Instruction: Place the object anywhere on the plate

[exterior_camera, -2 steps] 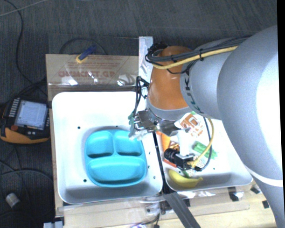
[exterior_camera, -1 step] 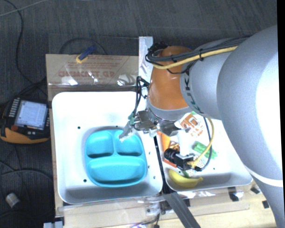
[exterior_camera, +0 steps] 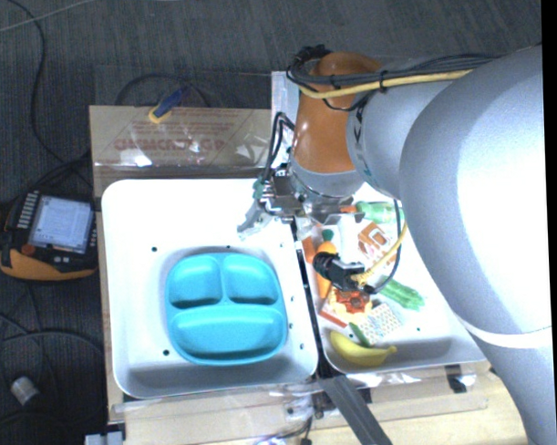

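The plate (exterior_camera: 227, 305), blue with three compartments, lies in the left bin (exterior_camera: 133, 231), nothing on it yet, so the placing is not done. Which object is meant I cannot say: the candidates sit heaped in the right bin (exterior_camera: 429, 344), a banana (exterior_camera: 360, 347) at the near edge, a carrot (exterior_camera: 330, 265) and something green (exterior_camera: 401, 295) among packets behind it. The gripper (exterior_camera: 260, 213) hangs over the left bin's far right corner, just beyond the plate, beside the wall between the bins. Whether it is clenched, released, or carrying anything I cannot tell. The arm (exterior_camera: 422, 148) reaches across the right bin, covering much of it.
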Tool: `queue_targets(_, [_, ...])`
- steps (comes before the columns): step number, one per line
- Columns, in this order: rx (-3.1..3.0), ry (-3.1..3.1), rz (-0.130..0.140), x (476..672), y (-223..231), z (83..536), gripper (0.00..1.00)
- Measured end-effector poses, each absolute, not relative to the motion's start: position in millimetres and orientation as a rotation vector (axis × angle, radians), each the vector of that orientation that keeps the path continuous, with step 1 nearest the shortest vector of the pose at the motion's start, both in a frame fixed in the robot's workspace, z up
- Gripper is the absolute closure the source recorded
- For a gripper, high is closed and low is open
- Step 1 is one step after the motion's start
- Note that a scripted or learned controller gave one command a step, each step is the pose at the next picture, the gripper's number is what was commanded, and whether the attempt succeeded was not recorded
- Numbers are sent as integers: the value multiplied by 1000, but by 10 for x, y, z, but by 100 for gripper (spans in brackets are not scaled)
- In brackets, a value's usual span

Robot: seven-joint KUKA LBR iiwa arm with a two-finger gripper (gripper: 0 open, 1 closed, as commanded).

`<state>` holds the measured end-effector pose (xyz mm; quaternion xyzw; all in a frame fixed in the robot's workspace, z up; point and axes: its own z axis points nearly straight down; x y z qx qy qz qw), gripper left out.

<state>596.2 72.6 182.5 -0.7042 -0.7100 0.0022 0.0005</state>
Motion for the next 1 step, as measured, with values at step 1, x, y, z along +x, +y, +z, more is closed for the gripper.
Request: queue_targets(1, [-2205, -2265, -38, 5715, 896, 1524, 0])
